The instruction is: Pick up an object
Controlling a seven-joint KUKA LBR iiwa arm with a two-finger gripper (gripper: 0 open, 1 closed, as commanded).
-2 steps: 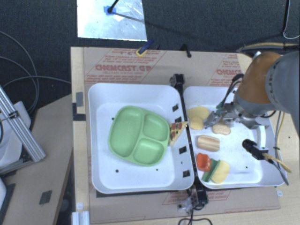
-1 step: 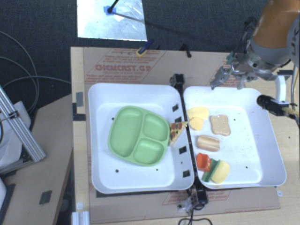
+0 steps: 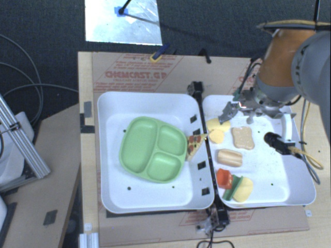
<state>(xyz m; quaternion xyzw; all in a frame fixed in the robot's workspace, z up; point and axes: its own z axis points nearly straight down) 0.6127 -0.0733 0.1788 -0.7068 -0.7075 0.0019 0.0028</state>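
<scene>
My gripper (image 3: 238, 115) hangs over the far end of the right bin (image 3: 297, 190), its two fingers spread open with nothing between them. Just in front of it lies a slice of toast (image 3: 242, 137). Two pale yellow pieces (image 3: 216, 130) lie beside the left fingertip. Nearer the camera are a hot dog bun (image 3: 229, 157), a red pepper piece (image 3: 223, 178), a green piece (image 3: 237, 182) and a yellow lemon-like piece (image 3: 244, 189).
The left bin (image 3: 111, 115) holds a green divided plate (image 3: 153, 149) and a pizza slice (image 3: 194, 144) against the wall between the bins. Both bins sit on cardboard (image 3: 134, 71). A shiny sheet (image 3: 123, 14) lies beyond, and a metal frame (image 3: 20, 138) stands at the left.
</scene>
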